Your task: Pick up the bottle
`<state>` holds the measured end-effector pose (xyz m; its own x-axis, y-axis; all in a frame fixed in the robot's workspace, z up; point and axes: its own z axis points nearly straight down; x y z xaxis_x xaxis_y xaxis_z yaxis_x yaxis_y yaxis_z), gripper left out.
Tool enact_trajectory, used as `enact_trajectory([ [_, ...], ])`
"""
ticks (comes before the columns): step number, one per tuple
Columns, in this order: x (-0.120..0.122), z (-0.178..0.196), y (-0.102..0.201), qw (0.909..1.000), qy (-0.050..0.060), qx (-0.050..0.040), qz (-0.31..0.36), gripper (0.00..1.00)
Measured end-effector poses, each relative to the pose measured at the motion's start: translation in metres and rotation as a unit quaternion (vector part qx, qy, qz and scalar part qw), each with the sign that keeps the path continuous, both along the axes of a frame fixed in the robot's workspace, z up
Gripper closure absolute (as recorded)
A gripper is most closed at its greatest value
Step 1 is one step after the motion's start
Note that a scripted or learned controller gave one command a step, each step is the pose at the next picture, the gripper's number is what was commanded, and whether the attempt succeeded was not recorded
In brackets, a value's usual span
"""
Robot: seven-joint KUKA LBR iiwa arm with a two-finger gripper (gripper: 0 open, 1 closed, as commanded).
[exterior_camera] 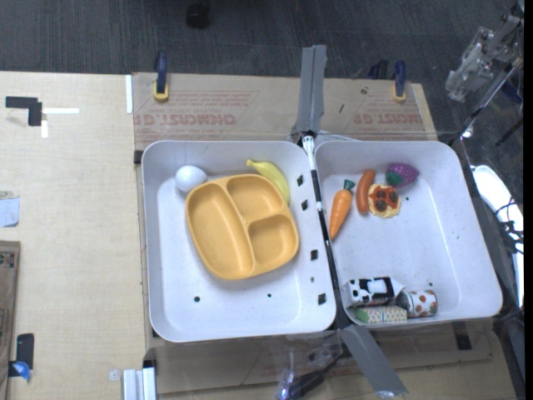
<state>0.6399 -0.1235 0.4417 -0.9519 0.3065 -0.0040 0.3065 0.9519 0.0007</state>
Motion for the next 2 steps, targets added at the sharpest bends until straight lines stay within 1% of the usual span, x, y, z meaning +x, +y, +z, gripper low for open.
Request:
enact_trajectory([
  [2,0.0032,0.0172,-0.0011,1.0000,-0.003,-0.0003,-0.002,1.00],
])
